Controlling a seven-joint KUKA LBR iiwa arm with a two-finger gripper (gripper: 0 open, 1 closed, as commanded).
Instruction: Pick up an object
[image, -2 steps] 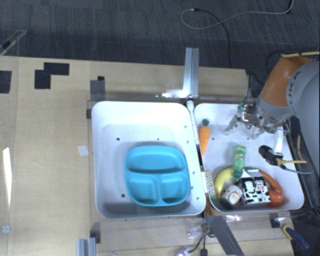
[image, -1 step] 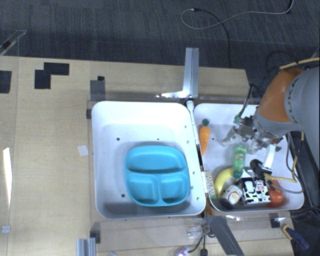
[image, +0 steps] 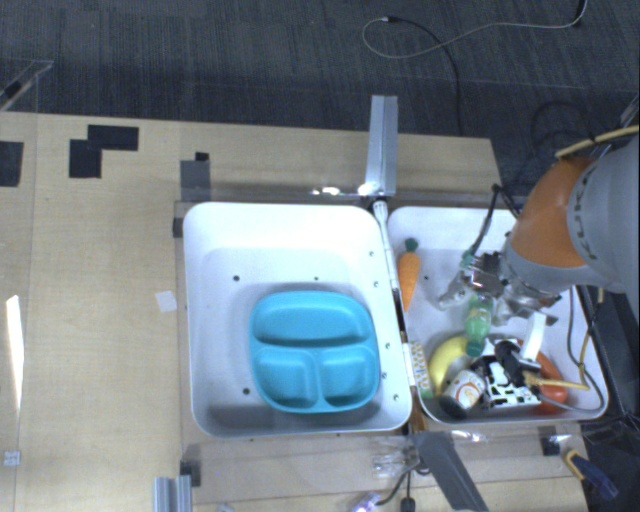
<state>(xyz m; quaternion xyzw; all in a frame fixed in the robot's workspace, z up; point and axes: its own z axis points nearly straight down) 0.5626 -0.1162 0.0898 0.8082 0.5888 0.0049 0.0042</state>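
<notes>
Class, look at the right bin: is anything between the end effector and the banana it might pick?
Yes. The end effector hangs over the right bin, and a green object sits directly between it and the banana below. The carrot lies off to the side, clear of that path.

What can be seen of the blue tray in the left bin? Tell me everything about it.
The blue tray is a light blue, plastic-looking dish with rounded corners and three compartments: one wide one along the far side and two smaller ones nearer the camera. It lies flat and upright on the floor of the left bin, toward the near right part, with nothing in it. Its near right corner sits close to the bin's wall; contact there cannot be told.
</notes>
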